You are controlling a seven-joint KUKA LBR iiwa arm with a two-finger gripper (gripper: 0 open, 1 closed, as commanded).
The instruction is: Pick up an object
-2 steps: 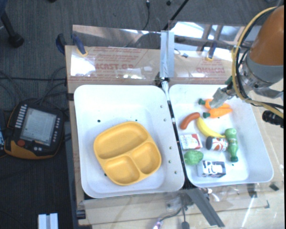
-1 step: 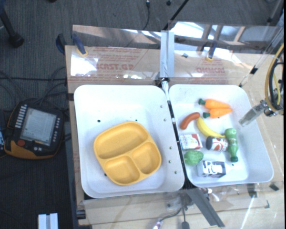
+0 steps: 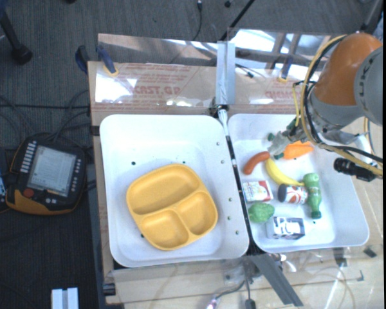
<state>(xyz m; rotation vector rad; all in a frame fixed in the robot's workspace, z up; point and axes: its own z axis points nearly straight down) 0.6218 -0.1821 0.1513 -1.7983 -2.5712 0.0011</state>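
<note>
You are seeing the arm [image 3: 347, 76] getting cut off by the right edge. Its gripper [image 3: 282, 138] is looking small and blurry. The labels on the red box [image 3: 257, 190] and the dark box [image 3: 288, 226] are too small to read.

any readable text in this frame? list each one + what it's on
Red lettering on the clear panel behind the left bin: a few letters show, too glared and blurred to quote.
Red lettering on the panel's right part, behind the right bin: blurred, unreadable.
Small red and white carton: print too small.
Dark blue and white box: print too small.
Pendant screen on the floor: unreadable.
</note>
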